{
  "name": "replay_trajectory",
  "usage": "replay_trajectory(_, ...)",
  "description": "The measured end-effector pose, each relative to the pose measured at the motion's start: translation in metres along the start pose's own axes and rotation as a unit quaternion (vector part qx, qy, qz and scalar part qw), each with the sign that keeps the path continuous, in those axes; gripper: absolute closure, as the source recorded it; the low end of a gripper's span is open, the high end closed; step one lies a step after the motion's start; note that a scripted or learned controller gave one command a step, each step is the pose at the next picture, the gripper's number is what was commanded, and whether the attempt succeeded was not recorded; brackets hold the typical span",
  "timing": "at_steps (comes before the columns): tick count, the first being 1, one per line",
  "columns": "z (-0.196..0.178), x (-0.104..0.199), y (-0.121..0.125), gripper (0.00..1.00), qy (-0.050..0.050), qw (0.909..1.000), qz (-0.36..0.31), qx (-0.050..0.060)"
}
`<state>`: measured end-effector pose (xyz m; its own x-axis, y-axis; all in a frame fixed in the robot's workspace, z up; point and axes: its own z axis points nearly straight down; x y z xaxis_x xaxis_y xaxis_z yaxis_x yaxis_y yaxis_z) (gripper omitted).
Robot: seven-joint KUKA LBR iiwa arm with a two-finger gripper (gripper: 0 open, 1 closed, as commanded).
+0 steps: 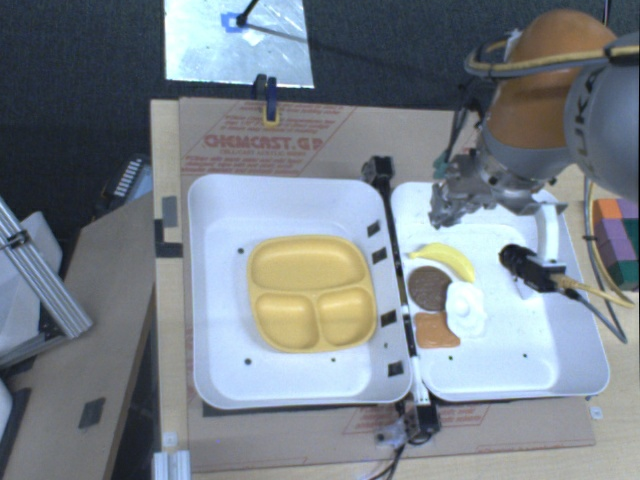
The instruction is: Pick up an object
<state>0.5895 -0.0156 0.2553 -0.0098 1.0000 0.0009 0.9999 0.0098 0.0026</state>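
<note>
Banana (447,260): in the right bin (575,353), just below the fingers (447,208), apart from them.
Brown disc (430,287): below the banana, touching a white lump (466,309).
Orange slab (434,331): farthest below the fingers.
Fingers: over the bin's upper left corner; spread cannot be told, nothing seen between them.
Yellow tray (305,293): in the left bin (215,268).
Writing: red "CHEMCAST GP" on the cardboard (270,138) covering the table.

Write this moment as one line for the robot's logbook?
claw: above right bin, far end | banana, brown disc, white piece: lying in bin | yellow tray: left bin
</note>
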Motion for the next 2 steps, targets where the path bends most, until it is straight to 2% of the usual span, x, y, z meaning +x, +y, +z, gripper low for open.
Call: replay_trajectory(2,0.025,0.101,-0.015,1.00,0.000,1.0000,0.000,0.002)
